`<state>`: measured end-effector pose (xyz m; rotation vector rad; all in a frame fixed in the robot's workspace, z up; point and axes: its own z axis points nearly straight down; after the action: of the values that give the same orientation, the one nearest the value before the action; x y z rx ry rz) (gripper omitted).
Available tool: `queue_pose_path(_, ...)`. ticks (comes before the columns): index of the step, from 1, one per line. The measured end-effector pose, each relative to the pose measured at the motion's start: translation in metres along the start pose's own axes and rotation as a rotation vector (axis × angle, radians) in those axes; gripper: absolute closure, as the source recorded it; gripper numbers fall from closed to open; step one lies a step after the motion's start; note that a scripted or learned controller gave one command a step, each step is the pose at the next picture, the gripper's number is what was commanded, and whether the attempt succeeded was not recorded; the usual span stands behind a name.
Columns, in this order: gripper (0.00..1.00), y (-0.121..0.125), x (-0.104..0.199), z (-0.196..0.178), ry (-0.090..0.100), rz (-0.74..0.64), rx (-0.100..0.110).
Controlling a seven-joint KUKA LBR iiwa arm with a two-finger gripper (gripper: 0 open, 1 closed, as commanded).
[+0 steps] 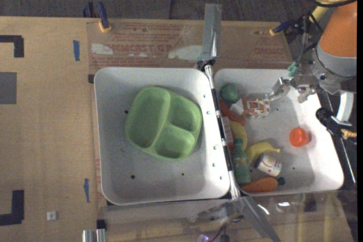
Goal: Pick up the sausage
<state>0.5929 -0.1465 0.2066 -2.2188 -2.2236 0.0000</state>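
Reddish and thin, the sausage lies in my right bin against the divider, below a green ball and beside a small carton. My gripper hovers near the carton, holding nothing; this is the approach. Next I should shift toward the divider and descend.
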Motion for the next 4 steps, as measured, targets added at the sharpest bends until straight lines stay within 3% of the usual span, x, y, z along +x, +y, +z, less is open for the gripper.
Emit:
queue_pose_path(1,0.00,-0.022,0.017,0.055,0.001,0.175,0.002)
queue_pose_path(2,0.00,-0.041,0.032,0.117,-0.002,0.074,-0.011)
queue_pose_path(3,0.00,0.010,0.037,0.118,-0.003,0.204,-0.008)
queue_pose_path(4,0.00,0.067,0.038,0.118,0.000,0.458,0.041)
